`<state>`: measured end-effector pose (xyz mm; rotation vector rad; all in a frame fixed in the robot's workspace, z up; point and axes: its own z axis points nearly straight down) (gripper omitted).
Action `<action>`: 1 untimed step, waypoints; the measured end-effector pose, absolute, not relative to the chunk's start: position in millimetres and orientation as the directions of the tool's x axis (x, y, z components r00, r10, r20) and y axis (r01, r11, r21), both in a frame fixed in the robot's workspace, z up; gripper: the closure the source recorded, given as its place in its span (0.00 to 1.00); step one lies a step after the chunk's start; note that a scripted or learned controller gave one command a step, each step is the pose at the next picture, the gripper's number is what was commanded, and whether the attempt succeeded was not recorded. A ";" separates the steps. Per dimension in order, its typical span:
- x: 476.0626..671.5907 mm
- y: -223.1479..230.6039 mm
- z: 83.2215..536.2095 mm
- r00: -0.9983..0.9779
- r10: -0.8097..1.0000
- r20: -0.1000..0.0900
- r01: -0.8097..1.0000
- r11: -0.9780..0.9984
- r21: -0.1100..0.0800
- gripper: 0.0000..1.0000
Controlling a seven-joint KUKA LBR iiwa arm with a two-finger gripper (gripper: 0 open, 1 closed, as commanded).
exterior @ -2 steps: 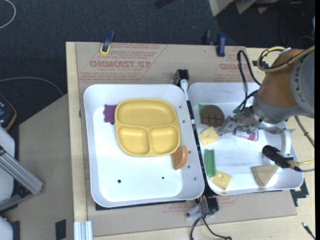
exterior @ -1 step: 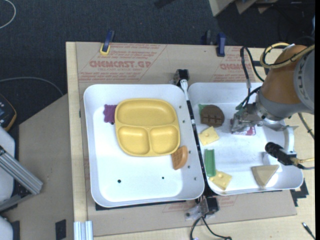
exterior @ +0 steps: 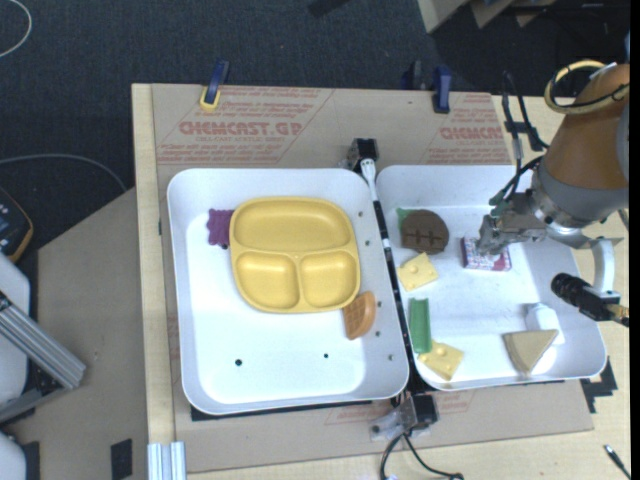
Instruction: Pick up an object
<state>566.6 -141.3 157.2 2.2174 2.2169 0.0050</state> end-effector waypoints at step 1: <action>572.5 -133.8 217.4 -0.002 1.000 -0.003 1.000 0.002 0.009 1.00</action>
